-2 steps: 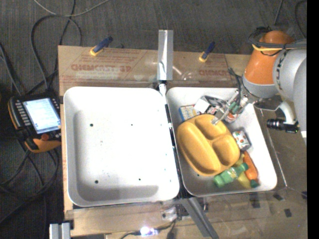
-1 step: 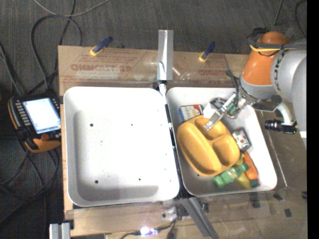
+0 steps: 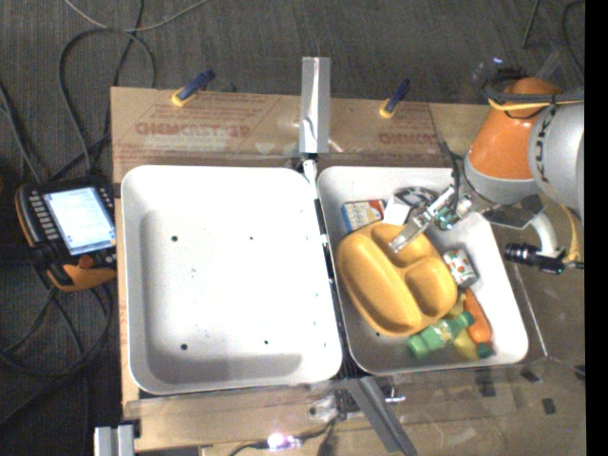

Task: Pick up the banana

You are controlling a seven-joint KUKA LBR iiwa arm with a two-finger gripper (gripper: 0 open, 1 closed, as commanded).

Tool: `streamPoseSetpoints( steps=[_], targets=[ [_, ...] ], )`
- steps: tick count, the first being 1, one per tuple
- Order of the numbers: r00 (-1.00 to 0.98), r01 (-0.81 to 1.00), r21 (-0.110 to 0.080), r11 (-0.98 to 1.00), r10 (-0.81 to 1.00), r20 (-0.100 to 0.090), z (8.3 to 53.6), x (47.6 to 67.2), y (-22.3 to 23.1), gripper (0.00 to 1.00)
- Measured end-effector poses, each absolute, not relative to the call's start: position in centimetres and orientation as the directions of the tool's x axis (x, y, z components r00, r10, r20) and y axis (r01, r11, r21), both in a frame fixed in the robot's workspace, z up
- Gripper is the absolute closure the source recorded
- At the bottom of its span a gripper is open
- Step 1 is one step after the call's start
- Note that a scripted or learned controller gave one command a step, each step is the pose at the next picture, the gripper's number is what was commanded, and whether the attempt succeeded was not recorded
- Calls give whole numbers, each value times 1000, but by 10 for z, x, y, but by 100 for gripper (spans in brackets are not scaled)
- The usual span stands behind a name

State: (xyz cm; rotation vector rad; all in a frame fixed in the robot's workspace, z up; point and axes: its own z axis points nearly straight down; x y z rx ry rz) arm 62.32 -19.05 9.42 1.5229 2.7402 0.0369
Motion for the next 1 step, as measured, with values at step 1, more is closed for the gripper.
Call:
streamPoseSetpoints(
  steps=[1],
  targets=[
    [-706,708,-8,706,708,9,92,669,-199,0]
  ],
)
